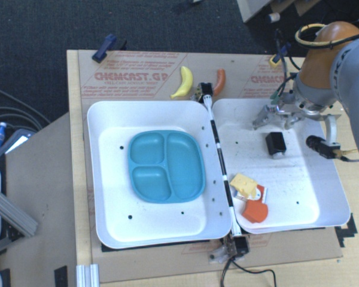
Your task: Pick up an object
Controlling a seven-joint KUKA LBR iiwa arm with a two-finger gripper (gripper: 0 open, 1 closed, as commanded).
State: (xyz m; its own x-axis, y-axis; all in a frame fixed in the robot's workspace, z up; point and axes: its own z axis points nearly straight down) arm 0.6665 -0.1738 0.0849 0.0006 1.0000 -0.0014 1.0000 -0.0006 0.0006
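Note:
In the right bin (pixel 305 214) a small black block (pixel 276 143) lies near the far middle. A yellow wedge (pixel 244 185) and an orange-red piece (pixel 256 210) lie together at the bin's near left corner. My gripper (pixel 277 119) hangs over the far part of the right bin, just beyond the black block. Its grey fingers (pixel 260 121) are spread apart with nothing between them. The left bin (pixel 107 214) holds a blue divided plate (pixel 166 165).
A yellow banana (pixel 182 82) and an orange-red sausage-shaped toy (pixel 219 81) lie on the board behind the bins. A blue clip (pixel 103 48) sits at the board's far left corner. The arm (pixel 332 58) comes in over the right bin's far right.

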